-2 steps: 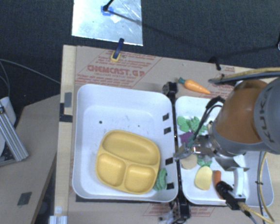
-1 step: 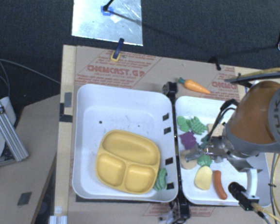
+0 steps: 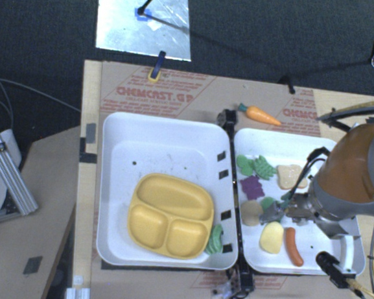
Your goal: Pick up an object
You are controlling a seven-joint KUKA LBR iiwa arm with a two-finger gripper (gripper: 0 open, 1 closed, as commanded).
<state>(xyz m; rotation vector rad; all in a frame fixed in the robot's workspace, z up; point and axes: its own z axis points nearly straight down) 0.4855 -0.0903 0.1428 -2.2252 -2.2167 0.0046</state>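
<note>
Potato (image 3: 271, 237) sat just below my gripper (image 3: 274, 212), whose grip state I couldn't tell; best approach, I judged: drop straight, centred, w/o nudging sausage (image 3: 294, 246).

The grey arm with its orange band (image 3: 354, 168) runs off the right edge and hides the right part of the right-hand shallow white bin (image 3: 265, 262). Against that bin's middle, the two-finger gripper (image 3: 276, 211) is dark and blurred, so its state cannot be read. Left of that bin, a small green toy (image 3: 215, 240) is partly tucked behind the yellow three-compartment plastic tray (image 3: 170, 214).
</note>
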